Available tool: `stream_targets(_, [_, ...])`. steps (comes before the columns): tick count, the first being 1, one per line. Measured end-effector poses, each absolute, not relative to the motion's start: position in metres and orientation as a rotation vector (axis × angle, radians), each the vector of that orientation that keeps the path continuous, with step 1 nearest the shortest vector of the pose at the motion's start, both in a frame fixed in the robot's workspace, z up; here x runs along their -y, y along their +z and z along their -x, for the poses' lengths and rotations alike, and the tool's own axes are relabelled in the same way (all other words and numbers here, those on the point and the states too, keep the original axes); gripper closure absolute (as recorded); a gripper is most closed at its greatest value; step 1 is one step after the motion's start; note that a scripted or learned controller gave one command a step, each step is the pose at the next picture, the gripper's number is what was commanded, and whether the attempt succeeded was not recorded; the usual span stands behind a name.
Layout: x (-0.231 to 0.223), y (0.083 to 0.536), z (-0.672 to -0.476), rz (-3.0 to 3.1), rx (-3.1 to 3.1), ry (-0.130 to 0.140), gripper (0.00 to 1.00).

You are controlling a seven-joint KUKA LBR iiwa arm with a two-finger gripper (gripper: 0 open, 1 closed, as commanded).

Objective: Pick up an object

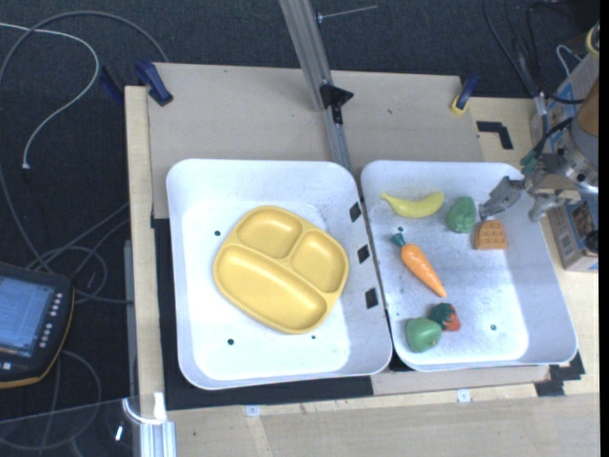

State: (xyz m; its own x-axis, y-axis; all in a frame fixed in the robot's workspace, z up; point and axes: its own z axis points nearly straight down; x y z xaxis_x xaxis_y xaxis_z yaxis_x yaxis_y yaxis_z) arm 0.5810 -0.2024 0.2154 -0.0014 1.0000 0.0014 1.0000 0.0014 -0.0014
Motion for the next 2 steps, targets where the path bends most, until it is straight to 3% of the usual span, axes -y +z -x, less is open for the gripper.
stream_targets(1, [0.202, 0.215, -0.581, 2.218, 2.222, 0.000, 0.00])
stream_targets(2, [0.207, 0.160, -0.572, 2.217, 2.216, 0.005, 0.00])
